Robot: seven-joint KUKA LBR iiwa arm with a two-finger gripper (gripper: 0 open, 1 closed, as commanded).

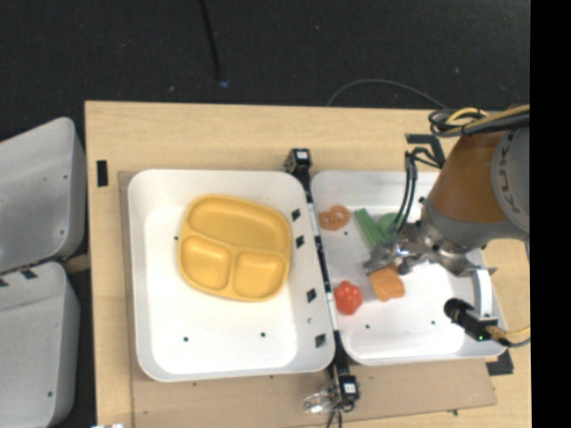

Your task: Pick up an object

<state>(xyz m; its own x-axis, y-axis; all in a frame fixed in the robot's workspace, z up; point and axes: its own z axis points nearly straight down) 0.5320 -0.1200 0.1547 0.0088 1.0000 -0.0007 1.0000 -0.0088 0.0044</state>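
Left bin white; divided plate plain yellow; right bin white; ring pale orange; flat piece green; block orange; round item red; bench light tan; arm grey, orange-banded.

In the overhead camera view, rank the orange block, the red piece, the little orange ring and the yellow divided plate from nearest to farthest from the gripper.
Gripper:
1. Orange block, just below it, right bin.
2. Red piece, lower left, right bin.
3. Orange ring, upper left; close call with the red piece.
4. Yellow plate, left bin.
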